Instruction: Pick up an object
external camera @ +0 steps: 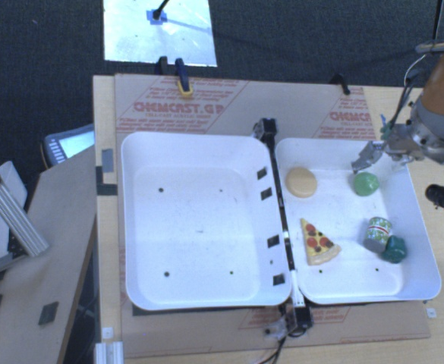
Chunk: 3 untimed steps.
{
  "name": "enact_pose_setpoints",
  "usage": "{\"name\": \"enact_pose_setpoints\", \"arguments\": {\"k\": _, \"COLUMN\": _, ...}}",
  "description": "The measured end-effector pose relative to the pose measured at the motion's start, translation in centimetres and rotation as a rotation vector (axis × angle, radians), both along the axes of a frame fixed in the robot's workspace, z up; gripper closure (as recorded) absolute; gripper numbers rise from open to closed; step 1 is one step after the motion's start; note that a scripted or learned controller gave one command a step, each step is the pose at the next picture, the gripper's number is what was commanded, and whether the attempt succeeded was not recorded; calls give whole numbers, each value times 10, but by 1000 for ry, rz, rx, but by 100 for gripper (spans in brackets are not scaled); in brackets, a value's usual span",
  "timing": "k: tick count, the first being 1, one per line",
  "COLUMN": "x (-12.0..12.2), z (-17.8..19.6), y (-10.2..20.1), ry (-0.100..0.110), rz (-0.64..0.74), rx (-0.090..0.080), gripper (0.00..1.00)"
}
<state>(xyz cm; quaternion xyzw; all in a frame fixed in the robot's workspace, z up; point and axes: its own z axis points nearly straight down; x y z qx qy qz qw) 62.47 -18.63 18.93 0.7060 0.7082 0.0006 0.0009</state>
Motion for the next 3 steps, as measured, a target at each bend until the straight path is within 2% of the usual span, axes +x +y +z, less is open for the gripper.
{"name": "enact_pose_setpoints", "arguments": {"k": 1, "x": 1, "z": 11, "y": 0, "ry": -4, "rz": 3, "rx": 0, "gripper": 100}}
{"name": "enact_pose_setpoints", "arguments": {"k": 2, "x": 47, "z": 75, "y": 50, "ry": -10, "rz": 7, "rx": 0, "gripper": 100}}
{"name": "enact_pose_setpoints", "arguments": {"k": 3, "x": 45, "z": 132, "y": 129, "ry": -7, "rz": 9, "rx": 3, "gripper": 100}}
